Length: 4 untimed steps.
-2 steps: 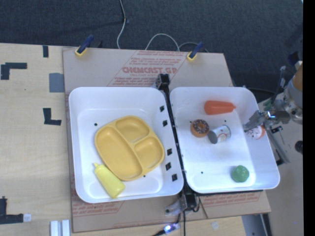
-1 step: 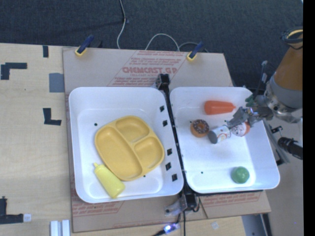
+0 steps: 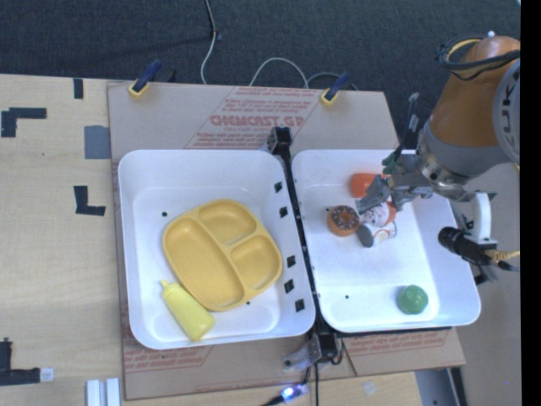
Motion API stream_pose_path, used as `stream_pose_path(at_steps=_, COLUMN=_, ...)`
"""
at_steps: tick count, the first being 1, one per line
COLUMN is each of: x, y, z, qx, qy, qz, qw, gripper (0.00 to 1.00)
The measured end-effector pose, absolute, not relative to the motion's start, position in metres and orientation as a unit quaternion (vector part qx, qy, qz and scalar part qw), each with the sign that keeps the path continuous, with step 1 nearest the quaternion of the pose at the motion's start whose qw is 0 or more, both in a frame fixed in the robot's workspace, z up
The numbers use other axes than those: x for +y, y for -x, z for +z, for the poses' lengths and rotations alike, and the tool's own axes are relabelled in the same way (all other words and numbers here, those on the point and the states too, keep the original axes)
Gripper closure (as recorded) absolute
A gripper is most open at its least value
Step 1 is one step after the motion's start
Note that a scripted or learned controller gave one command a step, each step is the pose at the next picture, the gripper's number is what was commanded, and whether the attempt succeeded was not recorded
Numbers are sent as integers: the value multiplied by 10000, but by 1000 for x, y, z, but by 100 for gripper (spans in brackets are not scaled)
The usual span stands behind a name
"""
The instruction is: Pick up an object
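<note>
bins: white plastic, smooth, slight gloss
tray: yellow plastic, matt
bottle: yellow plastic, smooth
ball: green, matt
board: brown cardboard, matt, at 12 o'clock
floor: dark carpet, rough

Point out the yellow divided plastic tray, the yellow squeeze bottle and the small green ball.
Yellow divided plastic tray (image 3: 221, 253), camera view, central ridge.
Yellow squeeze bottle (image 3: 188, 311), camera view, middle of its body.
Small green ball (image 3: 412, 299), camera view, its top.
</note>
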<state>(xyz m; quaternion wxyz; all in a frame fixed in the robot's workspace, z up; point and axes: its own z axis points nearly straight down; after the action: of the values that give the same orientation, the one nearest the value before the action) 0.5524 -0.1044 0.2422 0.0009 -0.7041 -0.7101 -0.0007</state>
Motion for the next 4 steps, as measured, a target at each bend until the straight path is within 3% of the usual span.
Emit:
stream_pose_path(at_steps=3, x=39, y=-591, z=223, qx=-7093, qy=7049, qz=7, qw=11, gripper=100)
stream_pose_path(at_steps=4, x=96, y=-594, z=212, qx=-7097, qy=7045, qz=5, qw=13, gripper=100)
